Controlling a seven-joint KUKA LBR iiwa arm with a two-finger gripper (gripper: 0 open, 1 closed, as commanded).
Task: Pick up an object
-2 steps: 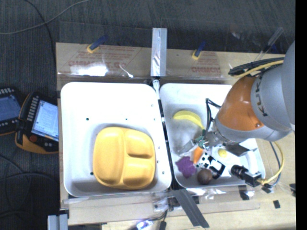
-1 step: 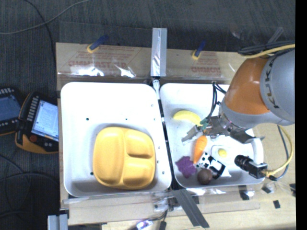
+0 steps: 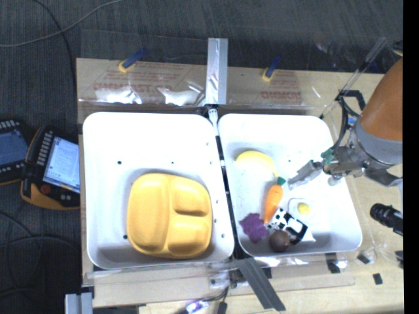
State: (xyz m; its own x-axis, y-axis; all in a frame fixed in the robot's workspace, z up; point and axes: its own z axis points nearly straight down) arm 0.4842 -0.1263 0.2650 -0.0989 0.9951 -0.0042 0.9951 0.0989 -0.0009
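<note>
Nearest the lens, a brown ball (image 3: 279,241) lies at the front of the right bin (image 3: 340,231) with a purple toy (image 3: 252,225), a black-and-white piece (image 3: 289,224), a fried egg (image 3: 300,209), a carrot (image 3: 272,201) and a yellow lemon-like shape (image 3: 254,160). In the left bin (image 3: 105,142) sits a yellow divided tray (image 3: 170,214). Poised over the right bin, the gripper (image 3: 300,174) holds nothing, its jaws seemingly near-closed. I judge this the approach: it must next descend onto the carrot just beside it
</note>
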